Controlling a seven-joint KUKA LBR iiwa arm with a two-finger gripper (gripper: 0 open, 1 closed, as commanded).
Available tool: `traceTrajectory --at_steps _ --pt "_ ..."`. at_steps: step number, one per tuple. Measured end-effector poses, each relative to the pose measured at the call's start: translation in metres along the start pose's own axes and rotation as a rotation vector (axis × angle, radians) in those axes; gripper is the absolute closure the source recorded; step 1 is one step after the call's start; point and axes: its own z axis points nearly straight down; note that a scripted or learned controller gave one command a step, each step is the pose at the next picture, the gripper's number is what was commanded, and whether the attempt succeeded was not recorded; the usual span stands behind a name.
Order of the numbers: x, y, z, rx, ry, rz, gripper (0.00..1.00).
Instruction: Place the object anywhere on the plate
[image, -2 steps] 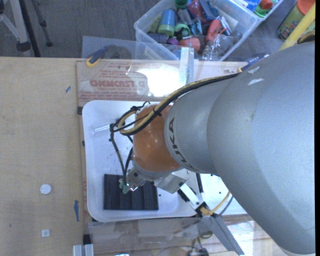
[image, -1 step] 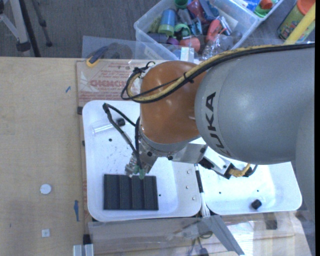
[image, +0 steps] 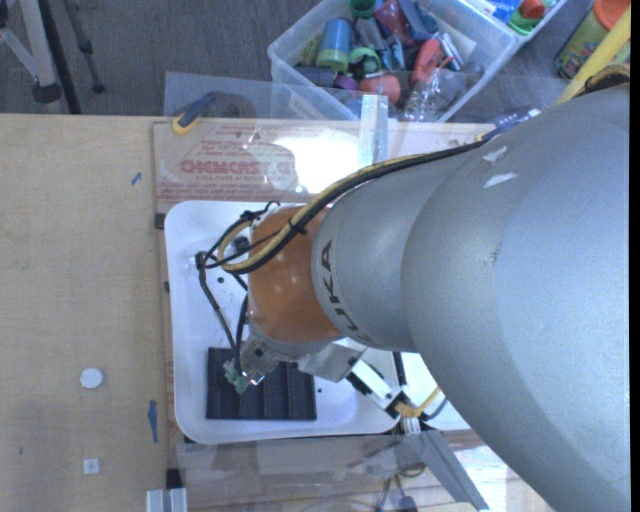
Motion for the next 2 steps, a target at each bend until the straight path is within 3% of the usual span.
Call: traceTrajectory --at_steps 1,2 --pt "-0.013 0.007 -0.204 0.016 0.005 -0.149 1.0" --pt "-0.008 -0.014 -0.071 0.02 0.005 0.048 1.0"
